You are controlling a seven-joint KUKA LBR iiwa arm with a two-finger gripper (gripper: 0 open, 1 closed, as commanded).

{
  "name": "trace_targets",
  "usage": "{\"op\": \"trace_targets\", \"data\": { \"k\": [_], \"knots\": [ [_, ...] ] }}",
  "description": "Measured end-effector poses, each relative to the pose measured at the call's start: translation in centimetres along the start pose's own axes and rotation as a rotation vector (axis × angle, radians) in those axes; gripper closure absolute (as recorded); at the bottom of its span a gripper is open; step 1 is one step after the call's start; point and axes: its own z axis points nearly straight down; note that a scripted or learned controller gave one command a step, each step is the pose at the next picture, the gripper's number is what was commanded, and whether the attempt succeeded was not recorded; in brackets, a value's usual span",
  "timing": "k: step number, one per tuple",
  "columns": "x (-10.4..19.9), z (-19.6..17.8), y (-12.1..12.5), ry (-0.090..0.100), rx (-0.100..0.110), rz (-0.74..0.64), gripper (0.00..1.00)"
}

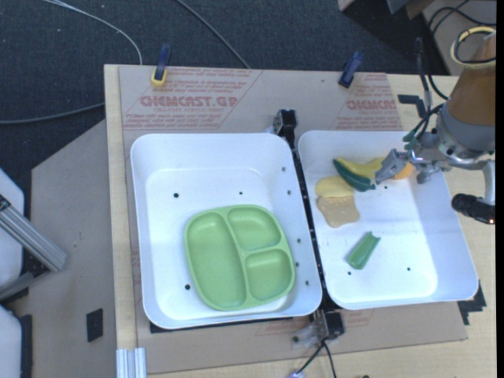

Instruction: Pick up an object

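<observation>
The right bin holds several small items. A yellow and dark green curved piece lies near the bin's back left. In front of it are a pale yellow lump and a tan chunk. A green block lies tilted toward the middle. My gripper hangs low at the back of this bin, open, its fingers spread either side of a small orange item. Its left finger sits right beside the curved piece's right end. Most of the orange item is hidden by the gripper.
The left bin holds a light green divided plate near its front. A black clamp sits where the two bins meet at the back. A black part juts from the arm over the right bin's right rim.
</observation>
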Motion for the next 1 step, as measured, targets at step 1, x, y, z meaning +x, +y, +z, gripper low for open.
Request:
{"op": "trace_targets", "data": {
  "k": [1],
  "knots": [
    [0.29, 6.30, 0.31, 0.001, 0.004, -0.001, 0.00]
  ]
}}
